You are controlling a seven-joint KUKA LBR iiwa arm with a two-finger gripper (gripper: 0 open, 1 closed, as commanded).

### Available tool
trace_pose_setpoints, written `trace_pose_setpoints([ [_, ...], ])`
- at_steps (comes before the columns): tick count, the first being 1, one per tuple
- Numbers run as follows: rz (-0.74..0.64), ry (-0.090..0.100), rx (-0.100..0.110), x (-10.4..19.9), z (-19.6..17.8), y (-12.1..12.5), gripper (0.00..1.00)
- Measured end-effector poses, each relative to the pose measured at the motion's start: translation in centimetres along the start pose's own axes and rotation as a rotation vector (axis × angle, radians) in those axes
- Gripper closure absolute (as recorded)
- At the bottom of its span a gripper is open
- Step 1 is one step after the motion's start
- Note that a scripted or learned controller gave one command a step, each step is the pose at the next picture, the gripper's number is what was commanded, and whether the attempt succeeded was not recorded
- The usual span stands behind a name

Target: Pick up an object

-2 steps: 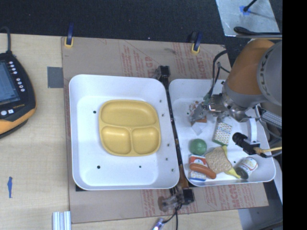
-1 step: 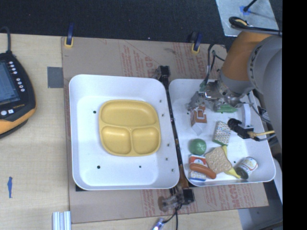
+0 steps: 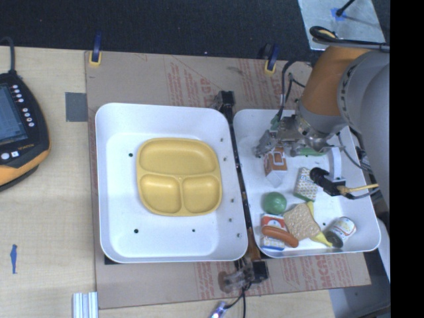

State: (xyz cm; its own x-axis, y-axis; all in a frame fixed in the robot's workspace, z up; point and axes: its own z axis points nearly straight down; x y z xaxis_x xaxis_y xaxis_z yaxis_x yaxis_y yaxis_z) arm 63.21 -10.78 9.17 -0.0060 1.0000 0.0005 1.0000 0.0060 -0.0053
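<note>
The things I could pick lay in the right bin [image 3: 246,121]: a small brown-and-white carton [image 3: 275,162] just under my pincer [image 3: 278,142], then a green ball [image 3: 275,202], a cracker [image 3: 301,221], a hot dog [image 3: 278,233], a tin can [image 3: 342,229] and a speckled sponge [image 3: 305,184] toward the near rim. My pincer hung over the bin's far end, and I could not tell how it was set. In the left bin [image 3: 112,177] sat a yellow divided plate [image 3: 179,175], and a teach pendant [image 3: 20,131] lay well off on the bench
</note>
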Motion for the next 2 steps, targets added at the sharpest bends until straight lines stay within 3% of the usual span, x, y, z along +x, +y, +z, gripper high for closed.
trace_pose_setpoints([
  [1, -0.001, 0.000, 0.002, -0.1, -1.0, 0.0, 1.00],
  [2, 0.002, 0.001, -0.004, 5.1, -10.1, -2.8, 1.00],
])
